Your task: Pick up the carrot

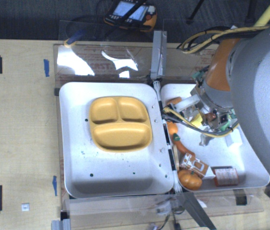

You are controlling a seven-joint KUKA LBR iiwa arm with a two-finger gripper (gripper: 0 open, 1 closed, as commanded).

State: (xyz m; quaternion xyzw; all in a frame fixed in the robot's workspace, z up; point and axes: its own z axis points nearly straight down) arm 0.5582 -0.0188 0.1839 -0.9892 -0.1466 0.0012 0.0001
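The carrot [183, 146], orange with a green top, lies in the right bin [250, 162] close to its left wall. The gripper [207, 136] hangs low over the middle of that bin, to the right of the carrot and a little farther back, with a bare gap between them. Cables and the wrist body cover much of the gripper. I see nothing held in it.
A yellow divided plate [120, 122] sits in the left bin [77, 166]. Near the carrot are a small orange piece [172, 127], a red-and-white patterned box [195, 166], a round orange fruit [190, 180] and a red-labelled can [226, 176]. Another orange item [173, 101] lies at the back left.
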